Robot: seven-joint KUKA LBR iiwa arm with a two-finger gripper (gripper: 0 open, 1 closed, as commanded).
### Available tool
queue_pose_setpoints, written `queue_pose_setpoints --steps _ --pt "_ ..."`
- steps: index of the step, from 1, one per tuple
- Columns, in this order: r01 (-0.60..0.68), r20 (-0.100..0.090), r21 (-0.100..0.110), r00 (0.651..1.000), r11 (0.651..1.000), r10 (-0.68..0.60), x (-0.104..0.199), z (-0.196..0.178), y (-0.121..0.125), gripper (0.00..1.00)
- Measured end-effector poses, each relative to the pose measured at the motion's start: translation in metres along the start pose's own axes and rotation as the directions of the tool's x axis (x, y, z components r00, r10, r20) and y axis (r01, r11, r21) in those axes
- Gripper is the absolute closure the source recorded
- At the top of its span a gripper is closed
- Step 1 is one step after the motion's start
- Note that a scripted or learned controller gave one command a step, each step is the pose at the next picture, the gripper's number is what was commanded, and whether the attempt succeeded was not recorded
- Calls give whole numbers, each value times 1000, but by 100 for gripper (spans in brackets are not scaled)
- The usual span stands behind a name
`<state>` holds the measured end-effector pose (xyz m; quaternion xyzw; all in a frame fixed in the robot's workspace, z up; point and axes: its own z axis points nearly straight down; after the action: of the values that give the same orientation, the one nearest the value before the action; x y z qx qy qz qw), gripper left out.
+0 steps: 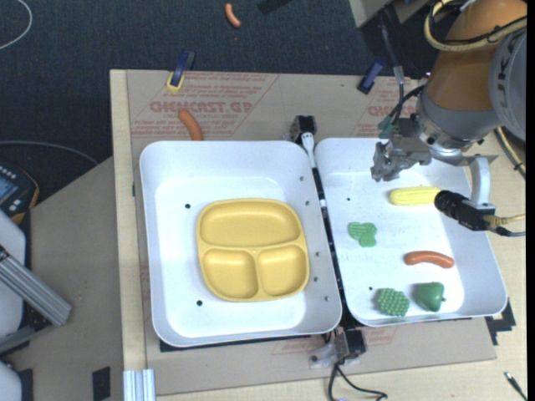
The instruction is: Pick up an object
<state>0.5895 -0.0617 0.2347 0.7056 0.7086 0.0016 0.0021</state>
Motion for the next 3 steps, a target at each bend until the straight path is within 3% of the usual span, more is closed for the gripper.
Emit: queue_pose_setpoints --steps 1,3 --pt "-3 1 2 1000 1000 3 1 10 7 100" --pt "-5 -1 9 1000 1000 5 -3 18 -9 100"
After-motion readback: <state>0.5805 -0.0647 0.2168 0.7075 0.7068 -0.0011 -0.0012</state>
